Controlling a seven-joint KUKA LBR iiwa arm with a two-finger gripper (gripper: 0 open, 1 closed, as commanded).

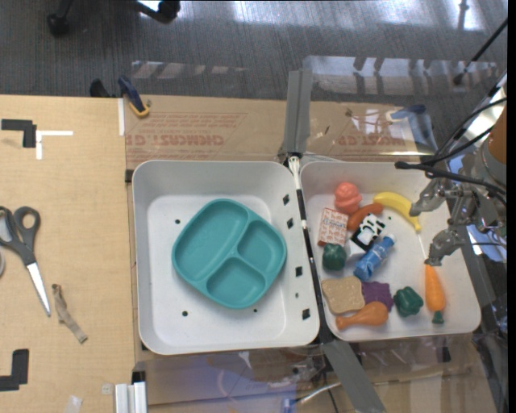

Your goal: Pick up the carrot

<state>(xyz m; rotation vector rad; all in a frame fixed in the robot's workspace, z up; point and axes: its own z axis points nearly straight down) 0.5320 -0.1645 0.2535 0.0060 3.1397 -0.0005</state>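
— White bins: which one has your carrot?
— Your right bin (463, 323); the carrot (434, 290) lies near its right wall. The gripper (439, 226) hangs just above, fingers spread, holding nothing.

You get bright, even overhead light; the two shallow white plastic bins (153, 266) nearly wash out. Glare streaks the grey floor (322, 24) above. Shadows stay soft, focus slightly soft throughout.
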